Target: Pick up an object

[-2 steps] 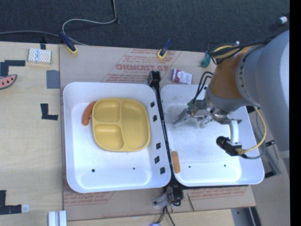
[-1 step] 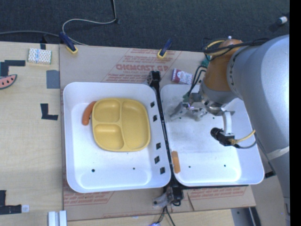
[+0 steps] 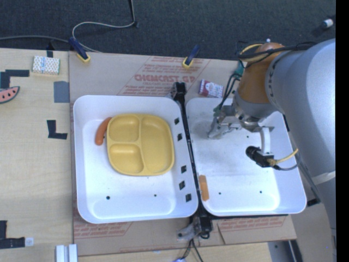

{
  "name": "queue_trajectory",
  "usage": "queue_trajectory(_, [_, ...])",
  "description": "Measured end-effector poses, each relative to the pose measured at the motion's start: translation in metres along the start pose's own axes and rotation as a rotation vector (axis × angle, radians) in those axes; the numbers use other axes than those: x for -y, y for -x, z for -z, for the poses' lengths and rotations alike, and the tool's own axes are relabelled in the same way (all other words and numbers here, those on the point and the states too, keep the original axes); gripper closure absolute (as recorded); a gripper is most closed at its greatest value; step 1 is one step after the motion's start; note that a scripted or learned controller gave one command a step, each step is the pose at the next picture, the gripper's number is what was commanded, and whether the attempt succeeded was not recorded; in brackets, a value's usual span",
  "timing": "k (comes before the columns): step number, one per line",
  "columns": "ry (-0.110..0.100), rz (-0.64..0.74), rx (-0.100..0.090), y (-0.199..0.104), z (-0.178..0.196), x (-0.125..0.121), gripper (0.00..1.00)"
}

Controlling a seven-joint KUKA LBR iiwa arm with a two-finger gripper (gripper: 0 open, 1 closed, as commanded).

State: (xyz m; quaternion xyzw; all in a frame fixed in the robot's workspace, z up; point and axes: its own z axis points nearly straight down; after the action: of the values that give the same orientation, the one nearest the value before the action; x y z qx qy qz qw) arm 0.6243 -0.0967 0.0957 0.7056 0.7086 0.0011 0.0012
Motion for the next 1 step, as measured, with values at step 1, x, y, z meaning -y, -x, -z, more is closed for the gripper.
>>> queue_trajectory(1, [-0.002,0.001,-0.001,-0.0008,0.0084,0.0005,1.0])
